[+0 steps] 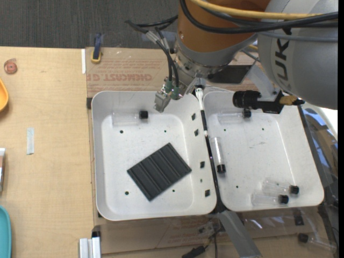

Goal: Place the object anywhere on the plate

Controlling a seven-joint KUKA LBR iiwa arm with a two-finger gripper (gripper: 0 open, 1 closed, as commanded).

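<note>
Jaws (163, 102) over left bin (105, 160), mirrored lettering on cardboard (131, 71)

The bench (43, 117) was light brown wood; two white bins sat on it side by side; the left bin (102, 160) was near the middle and the right bin (309, 165) touched it at 3 o'clock; brown cardboard (129, 71) lay under the bins at 12 o'clock; a small round red thing (9, 66) lay at 10 o'clock; an orange thing (2, 95) showed at the edge at 9 o'clock; a small clear strip (30, 141) lay at 9 o'clock; a blue-green thing (4, 233) showed at 7 o'clock.
</note>
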